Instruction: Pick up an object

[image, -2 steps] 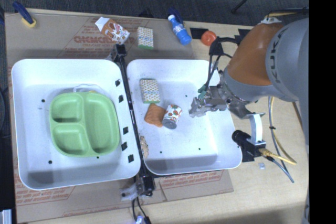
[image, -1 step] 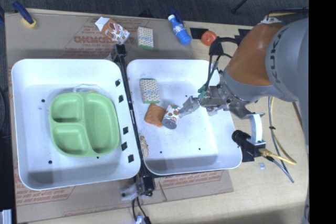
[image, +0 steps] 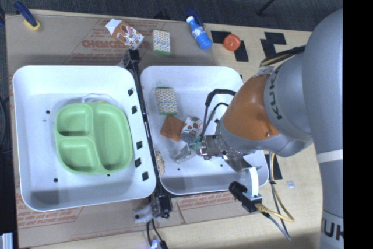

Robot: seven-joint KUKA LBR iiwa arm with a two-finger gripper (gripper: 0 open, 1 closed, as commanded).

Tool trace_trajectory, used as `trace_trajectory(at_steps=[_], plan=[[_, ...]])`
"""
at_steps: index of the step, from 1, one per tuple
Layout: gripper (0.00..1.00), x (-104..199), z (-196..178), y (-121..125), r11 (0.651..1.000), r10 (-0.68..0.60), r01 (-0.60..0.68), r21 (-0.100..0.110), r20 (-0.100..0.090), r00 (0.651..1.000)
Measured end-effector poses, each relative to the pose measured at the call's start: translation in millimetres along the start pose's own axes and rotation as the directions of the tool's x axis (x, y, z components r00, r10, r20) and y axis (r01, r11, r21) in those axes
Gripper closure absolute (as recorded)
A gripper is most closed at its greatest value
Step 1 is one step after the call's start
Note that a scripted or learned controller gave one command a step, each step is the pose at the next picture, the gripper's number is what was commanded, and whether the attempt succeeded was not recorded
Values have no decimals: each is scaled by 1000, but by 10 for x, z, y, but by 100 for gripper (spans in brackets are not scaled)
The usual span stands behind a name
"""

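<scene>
Camera view puts the likeliest target, a small printed can, in the middle of the right bin, touching an orange-brown block on its left, with a patterned carton just above. The can looks light, rigid and smooth-sided, so it may roll or slip; taking it across its round body, clear of the block, seems safest. The gripper sits low just beside the can, over something pale and crumpled that is too blurred to name. Whether its fingers are apart or together cannot be told. A green divided plate lies in the left bin.
</scene>
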State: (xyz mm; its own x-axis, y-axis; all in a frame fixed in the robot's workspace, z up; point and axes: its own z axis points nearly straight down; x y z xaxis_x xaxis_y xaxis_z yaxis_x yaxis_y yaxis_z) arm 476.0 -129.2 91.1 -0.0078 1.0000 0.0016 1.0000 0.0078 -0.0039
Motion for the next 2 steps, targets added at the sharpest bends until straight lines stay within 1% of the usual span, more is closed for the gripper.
trace_trajectory(at_steps=[1, 2], plan=[[0, 380, -2, 97, 1000, -1, 1, -1, 1, 1000], [100, 376, -102, 103, 1000, -6, 6, 0, 1, 1000]])
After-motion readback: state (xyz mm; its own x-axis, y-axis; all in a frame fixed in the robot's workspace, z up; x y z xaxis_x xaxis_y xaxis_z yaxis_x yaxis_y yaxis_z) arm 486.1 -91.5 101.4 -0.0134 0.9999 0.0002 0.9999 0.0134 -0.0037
